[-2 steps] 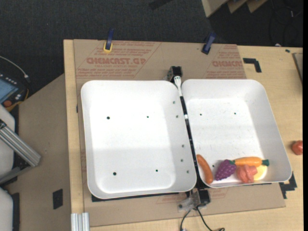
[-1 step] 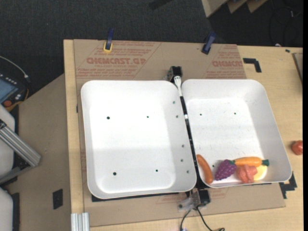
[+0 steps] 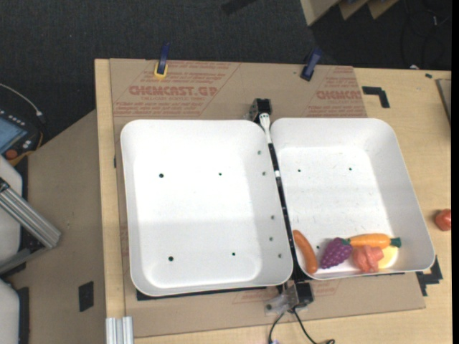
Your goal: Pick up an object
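A: What lies nearest, at the lower edge of the frame?

B: In the right bin [image 3: 373, 149], along its lower wall, a cluster of toy food: a sausage [image 3: 305, 251], purple grapes [image 3: 335, 252], a carrot [image 3: 374, 240] and a red-and-yellow piece [image 3: 373, 258] touching it. All rest on the bin floor, so I judge the pick not yet begun.

A: And further up?

B: The left bin [image 3: 193, 199] on the bench [image 3: 237, 84]. An orange thing [image 3: 443, 220] lies at the right edge. The claw's state and the arm's pose I cannot tell.
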You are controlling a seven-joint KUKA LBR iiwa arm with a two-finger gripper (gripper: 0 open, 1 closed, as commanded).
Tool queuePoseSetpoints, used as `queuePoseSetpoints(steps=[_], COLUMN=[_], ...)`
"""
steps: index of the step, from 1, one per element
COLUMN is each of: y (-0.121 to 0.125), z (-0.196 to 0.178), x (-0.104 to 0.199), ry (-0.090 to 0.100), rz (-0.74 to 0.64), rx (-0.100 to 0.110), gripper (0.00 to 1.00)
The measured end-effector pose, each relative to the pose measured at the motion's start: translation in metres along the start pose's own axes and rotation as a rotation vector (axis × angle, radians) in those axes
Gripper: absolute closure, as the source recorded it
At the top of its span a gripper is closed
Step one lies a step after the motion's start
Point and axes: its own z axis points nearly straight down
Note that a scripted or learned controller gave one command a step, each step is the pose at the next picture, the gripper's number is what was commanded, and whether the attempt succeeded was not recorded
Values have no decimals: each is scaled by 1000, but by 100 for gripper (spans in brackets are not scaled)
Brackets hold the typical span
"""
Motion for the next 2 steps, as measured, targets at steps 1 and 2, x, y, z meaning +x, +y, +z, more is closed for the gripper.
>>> queuePoseSetpoints(steps=[1, 2], y=[0, 0], z=[0, 0], x=[0, 0], ry=[0, 0], rz=[0, 0], rx=[0, 0], gripper=[100, 100])
